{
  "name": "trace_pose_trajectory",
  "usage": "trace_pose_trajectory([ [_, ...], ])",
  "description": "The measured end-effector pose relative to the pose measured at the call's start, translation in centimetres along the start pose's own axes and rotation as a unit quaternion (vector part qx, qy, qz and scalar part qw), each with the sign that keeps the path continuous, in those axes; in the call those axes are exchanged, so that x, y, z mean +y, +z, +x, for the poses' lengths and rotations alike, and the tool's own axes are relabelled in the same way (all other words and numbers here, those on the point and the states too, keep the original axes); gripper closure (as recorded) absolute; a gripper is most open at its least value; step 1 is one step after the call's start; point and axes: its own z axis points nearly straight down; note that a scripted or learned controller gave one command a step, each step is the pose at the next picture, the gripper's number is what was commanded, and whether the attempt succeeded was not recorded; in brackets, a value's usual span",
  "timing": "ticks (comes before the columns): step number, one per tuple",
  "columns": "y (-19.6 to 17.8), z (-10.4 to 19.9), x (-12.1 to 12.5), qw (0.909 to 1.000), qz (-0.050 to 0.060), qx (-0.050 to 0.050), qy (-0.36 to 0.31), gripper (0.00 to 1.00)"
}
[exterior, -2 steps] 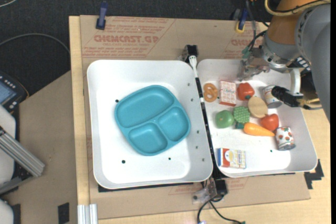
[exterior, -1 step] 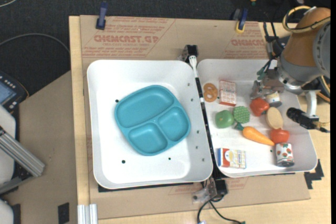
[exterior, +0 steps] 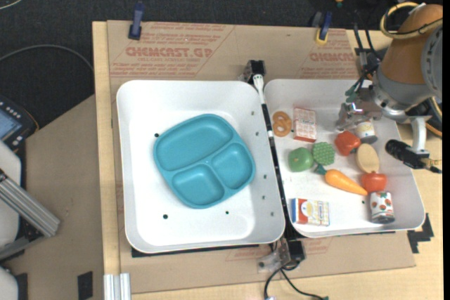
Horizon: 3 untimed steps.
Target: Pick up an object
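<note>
Gripper (exterior: 354, 111) hangs just above the red tomato (exterior: 346, 142) in right bin (exterior: 415, 211); can't tell its grip state. Judgement: drop straight onto tomato, clear of potato (exterior: 368, 157) beside it, w/ slow close.

A brown cardboard sheet (exterior: 211, 46) printed with red lettering covers the bench, held at its far edge by two clamps — a blue one (exterior: 136, 20) at upper left and another (exterior: 324, 27) at upper right. Two shallow white bins sit side by side directly on the sheet, touching along their inner edges: the left bin (exterior: 140, 172) fills the centre of the frame, the right bin (exterior: 408, 211) reaches toward the right edge. Black clips (exterior: 254, 69) join them — one at the far seam, one at the near seam.
</note>
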Motion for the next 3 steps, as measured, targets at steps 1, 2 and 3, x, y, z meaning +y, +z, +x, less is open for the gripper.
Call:
trace_pose_trajectory([
  [1,-9.5,10.7,-2.4,1.0,-0.003,0.002,-0.006,1.0],
  [2,-14.5,20.5,-5.9,1.0,-0.001,0.002,-0.005,1.0],
  [3,-20.8,22.6,-8.1,1.0,-0.003,0.001,-0.003,1.0],
])
